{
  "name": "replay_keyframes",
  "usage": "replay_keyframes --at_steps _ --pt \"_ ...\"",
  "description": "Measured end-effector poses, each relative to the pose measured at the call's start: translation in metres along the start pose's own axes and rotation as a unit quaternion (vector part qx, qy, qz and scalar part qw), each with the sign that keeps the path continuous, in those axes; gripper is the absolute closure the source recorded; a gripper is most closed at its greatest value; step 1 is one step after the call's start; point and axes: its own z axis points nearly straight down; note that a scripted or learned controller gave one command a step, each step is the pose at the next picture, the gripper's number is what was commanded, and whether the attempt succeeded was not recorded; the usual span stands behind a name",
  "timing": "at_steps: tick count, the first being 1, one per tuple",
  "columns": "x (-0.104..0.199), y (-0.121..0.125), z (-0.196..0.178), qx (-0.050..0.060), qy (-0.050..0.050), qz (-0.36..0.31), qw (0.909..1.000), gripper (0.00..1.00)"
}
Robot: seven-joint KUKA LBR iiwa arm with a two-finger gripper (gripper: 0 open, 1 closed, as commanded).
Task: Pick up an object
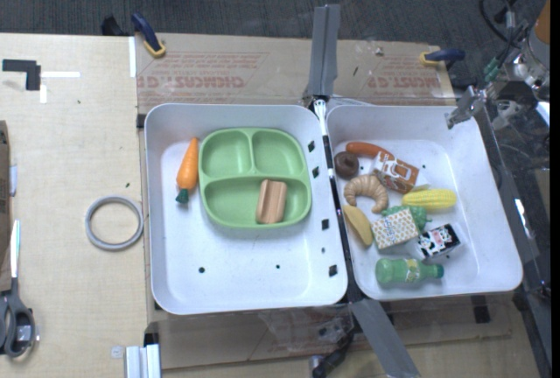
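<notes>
The right bin (468, 159) holds several toy foods: a croissant (367, 190), a chocolate donut (347, 164), a red sausage (366, 149), an orange-and-white carton (395, 172), a corn cob (429, 199), a banana (357, 225), a speckled box (394, 228), a cow-patterned carton (437, 241) and a green bottle (407, 271). In the left bin (245, 276) a green divided plate (254, 162) carries a hot dog (271, 201), and a carrot (187, 166) lies beside it. My gripper (512, 70) hangs at the view's upper right, outside the right bin's far corner and away from every object.
On the wooden bench left of the bins lie a roll of tape (114, 221) and scissors (16, 319). Blue clamps (149, 35) (442, 58) pin cardboard behind the bins. A grey metal bar (325, 52) runs to the seam between the bins.
</notes>
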Motion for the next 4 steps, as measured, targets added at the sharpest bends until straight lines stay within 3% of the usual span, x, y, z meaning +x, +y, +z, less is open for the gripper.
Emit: replay_keyframes --at_steps 1,2,3,4 --pt "0.055 -0.036 0.092 0.001 0.0 0.063 0.998 0.0" --pt "0.022 -0.039 0.092 0.0 0.0 0.221 0.9753 0.0" --pt "0.041 -0.033 0.129 -0.012 -0.001 0.254 0.9672 0.0" --pt "0.089 0.015 0.135 -0.002 -0.001 0.106 0.9944 0.0"
